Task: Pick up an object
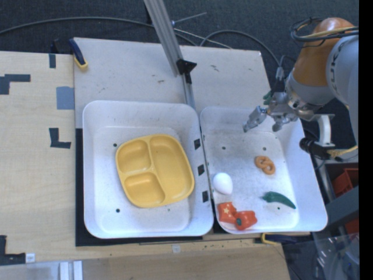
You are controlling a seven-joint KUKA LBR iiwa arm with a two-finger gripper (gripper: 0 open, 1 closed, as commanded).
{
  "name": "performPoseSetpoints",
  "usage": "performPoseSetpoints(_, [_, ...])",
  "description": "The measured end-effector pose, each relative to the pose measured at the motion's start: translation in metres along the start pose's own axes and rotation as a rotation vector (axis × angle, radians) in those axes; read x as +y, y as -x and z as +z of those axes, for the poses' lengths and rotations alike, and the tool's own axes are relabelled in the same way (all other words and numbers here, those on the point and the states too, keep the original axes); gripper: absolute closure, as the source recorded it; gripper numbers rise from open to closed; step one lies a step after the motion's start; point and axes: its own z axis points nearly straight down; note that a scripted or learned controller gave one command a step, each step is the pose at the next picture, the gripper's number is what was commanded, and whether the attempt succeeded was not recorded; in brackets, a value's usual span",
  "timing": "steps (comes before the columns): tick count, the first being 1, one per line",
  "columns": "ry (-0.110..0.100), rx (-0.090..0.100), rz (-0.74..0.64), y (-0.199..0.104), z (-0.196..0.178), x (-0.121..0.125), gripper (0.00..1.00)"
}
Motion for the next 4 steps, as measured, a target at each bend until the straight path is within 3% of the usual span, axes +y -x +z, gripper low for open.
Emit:
performPoseSetpoints(2, [0.004,-0.001,0.0,-0.003,0.094,-0.003,0.0])
performPoseSetpoints(3, [0.004,0.0,-0.002,-0.003,0.082,-0.002,1.0])
performPoseSetpoints(4, [0.008,0.0,0.001,-0.002,0.038,-0.007,1.0])
